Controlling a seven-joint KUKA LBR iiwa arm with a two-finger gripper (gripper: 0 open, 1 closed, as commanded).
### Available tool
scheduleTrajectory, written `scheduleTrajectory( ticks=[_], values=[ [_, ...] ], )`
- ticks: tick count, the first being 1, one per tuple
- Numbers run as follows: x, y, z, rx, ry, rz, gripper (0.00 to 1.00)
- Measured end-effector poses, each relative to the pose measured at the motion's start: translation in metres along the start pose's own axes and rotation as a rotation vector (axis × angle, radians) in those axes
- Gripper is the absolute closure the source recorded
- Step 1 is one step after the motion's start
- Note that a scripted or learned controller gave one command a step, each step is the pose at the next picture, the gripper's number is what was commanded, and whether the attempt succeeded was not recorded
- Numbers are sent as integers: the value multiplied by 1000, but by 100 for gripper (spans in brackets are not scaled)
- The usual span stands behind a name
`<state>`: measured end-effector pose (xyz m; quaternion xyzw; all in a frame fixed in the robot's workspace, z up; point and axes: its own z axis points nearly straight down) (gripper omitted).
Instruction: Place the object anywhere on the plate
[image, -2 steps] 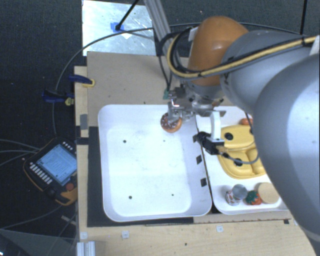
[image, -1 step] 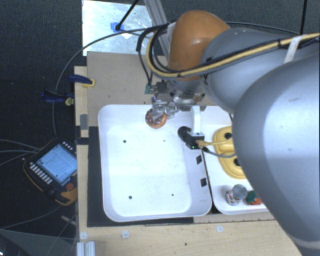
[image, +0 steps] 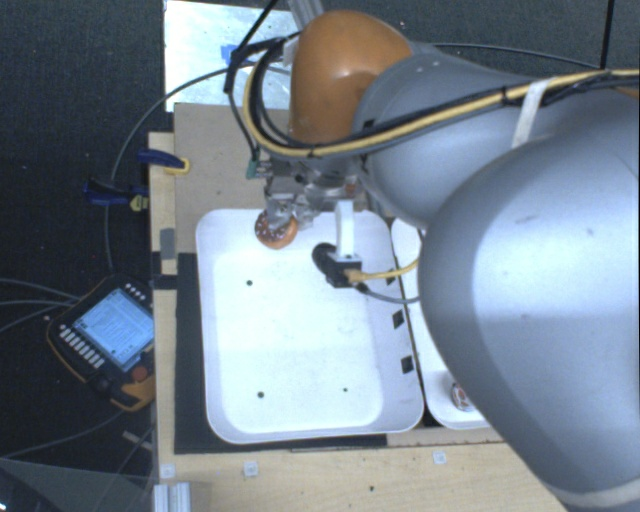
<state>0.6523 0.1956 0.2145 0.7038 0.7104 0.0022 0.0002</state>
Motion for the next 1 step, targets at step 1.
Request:
scheduleTrajectory(
  ticks=[1],
  values=[
    [-3, 0, 0, 2, -3, 4, 0]
  ],
)
